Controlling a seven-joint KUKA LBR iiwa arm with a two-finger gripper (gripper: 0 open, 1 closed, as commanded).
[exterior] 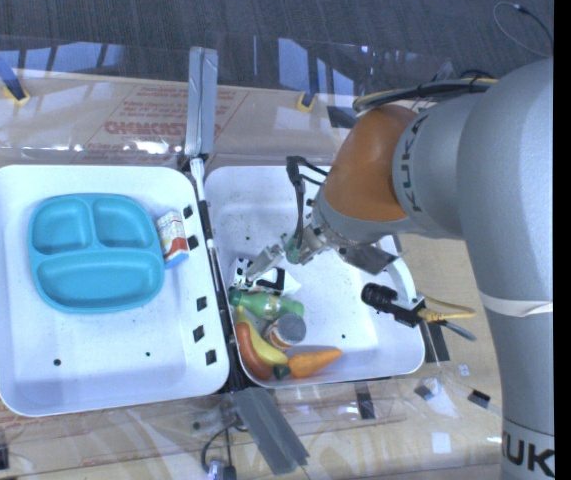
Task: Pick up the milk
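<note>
Grey arm (505,218) fills the right of the frame, bent over the right bin (365,343) so the gripper (265,264) reaches the pile at that bin's lower left corner. Its fingers sit low by a bottle (262,304), banana (255,348) and carrot (313,361); I cannot tell whether they grasp anything. Meanwhile the milk (172,238), I judge, is the small carton in the left bin (95,368), leaning just beside the blue plate (95,251), well apart from the gripper.
</note>
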